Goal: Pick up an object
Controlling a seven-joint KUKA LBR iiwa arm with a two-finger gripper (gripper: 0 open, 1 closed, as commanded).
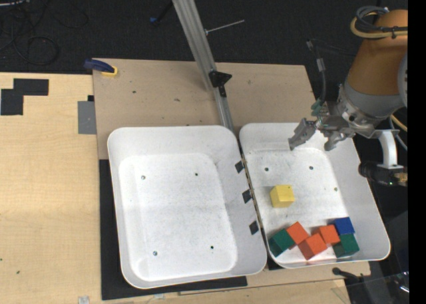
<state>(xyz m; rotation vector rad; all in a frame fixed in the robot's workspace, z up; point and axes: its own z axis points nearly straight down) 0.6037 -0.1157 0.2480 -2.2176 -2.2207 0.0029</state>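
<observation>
1. While hovering at the right bin's point(373, 196) far edge, my hand point(315, 135) has fingers apart, clamping nothing.
2. Yellow cube point(282, 195) lies nearward, slightly left, alone mid-bin: likeliest target.

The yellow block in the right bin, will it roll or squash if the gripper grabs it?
The yellow block looks cube-shaped with flat faces, so it probably won't roll. It seems rigid, likely keeping its shape when squeezed. Sitting alone on the bin floor, a push would probably slide it.
</observation>
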